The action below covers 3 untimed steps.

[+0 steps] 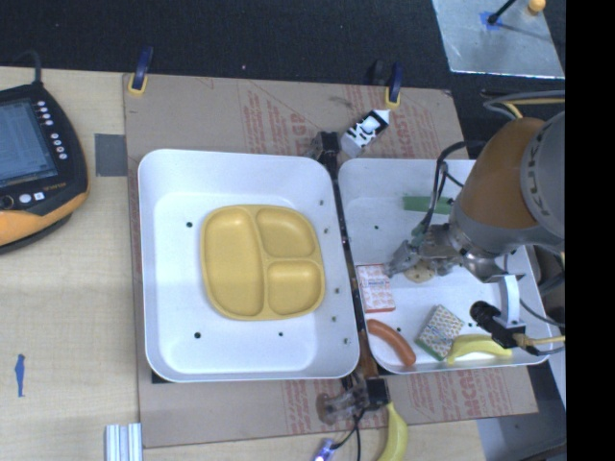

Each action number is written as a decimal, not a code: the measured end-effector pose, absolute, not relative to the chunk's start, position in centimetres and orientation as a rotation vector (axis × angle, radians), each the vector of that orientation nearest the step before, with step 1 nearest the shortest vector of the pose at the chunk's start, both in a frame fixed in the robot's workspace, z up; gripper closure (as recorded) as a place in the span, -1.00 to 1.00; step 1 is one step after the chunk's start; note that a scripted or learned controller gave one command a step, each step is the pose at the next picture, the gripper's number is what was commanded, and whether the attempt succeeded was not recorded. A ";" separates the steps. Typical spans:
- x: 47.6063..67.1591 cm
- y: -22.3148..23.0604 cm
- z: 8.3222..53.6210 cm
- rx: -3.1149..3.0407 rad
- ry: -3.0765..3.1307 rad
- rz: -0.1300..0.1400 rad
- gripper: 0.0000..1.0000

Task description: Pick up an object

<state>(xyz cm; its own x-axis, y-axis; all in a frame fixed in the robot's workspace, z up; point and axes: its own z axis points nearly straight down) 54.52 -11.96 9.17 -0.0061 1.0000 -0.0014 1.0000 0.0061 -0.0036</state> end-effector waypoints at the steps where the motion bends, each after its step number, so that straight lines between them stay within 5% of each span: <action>1: 59.3 -14.1 9.2 -2.216 -2.224 0.002 -1.00; 2: 55.4 -12.9 9.1 -2.214 -2.225 0.006 -1.00; 3: 55.6 -13.0 10.4 -2.213 -2.228 0.004 1.00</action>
